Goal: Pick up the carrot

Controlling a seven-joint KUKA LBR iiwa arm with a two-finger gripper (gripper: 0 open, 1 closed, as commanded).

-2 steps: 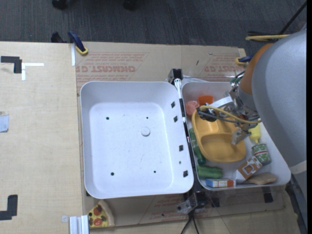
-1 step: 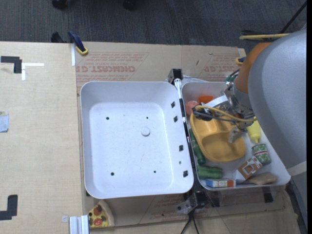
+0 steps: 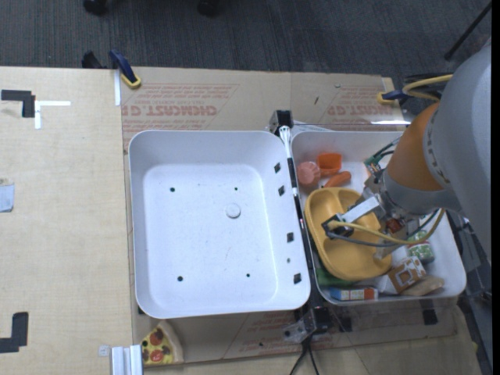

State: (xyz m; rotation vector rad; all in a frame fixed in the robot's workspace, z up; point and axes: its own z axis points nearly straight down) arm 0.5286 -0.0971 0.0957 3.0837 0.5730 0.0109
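The carrot [image 3: 337,180], a short orange-red stick, lies near the back of the right bin [image 3: 449,244]. It rests between an orange cup [image 3: 330,161] and the rim of a yellow divided plate [image 3: 344,258]. My gripper [image 3: 380,209] hangs low over the plate's right side, to the right of the carrot and slightly nearer the front. The grey arm with its orange band [image 3: 410,162] covers the bin's right half. Nothing visible sits in the gripper, and the wrist hides its tips.
A pink toy [image 3: 308,172] lies left of the carrot by the bin wall. A brown box [image 3: 408,273], a green-white item [image 3: 420,250] and a blue-red packet [image 3: 351,294] crowd the front. The left bin [image 3: 156,287] adjoins. A pizza toy [image 3: 158,346] lies on the bench.
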